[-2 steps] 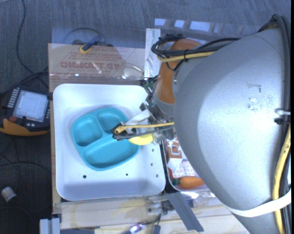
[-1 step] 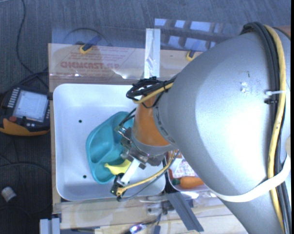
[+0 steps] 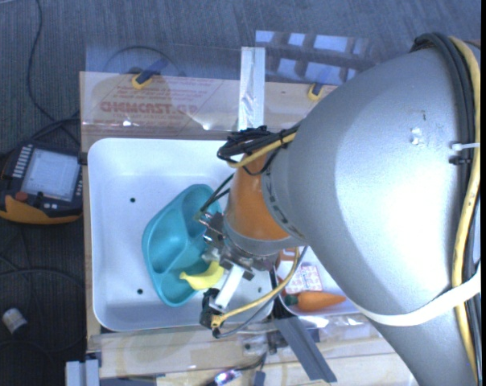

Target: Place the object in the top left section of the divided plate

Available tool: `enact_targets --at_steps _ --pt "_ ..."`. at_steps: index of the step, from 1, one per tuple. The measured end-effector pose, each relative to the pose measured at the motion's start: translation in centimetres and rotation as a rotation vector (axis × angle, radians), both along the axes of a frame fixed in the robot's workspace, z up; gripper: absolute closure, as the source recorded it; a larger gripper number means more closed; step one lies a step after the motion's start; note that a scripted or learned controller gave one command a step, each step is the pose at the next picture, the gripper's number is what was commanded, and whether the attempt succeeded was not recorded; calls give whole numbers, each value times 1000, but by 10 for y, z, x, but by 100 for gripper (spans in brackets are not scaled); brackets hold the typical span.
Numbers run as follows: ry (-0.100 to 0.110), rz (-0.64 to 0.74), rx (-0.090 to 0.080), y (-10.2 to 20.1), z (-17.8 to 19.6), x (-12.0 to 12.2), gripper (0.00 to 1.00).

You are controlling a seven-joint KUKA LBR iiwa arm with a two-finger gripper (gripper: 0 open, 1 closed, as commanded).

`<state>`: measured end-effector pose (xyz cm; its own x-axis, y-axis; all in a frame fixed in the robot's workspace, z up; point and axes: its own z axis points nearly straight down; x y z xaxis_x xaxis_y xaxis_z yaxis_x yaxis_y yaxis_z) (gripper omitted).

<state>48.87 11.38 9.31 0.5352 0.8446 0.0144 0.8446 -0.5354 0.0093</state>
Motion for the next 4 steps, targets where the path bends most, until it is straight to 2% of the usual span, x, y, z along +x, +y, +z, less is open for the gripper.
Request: enact_targets --at_steps 1,2,3,4 --pt "-4 231 -12 18 -1 1 100" --pt "-11 592 -18 31 0 3 100" --pt "15 829 -14 -21 99 -5 100" --pt "-15 792 -19 14 1 3 100"
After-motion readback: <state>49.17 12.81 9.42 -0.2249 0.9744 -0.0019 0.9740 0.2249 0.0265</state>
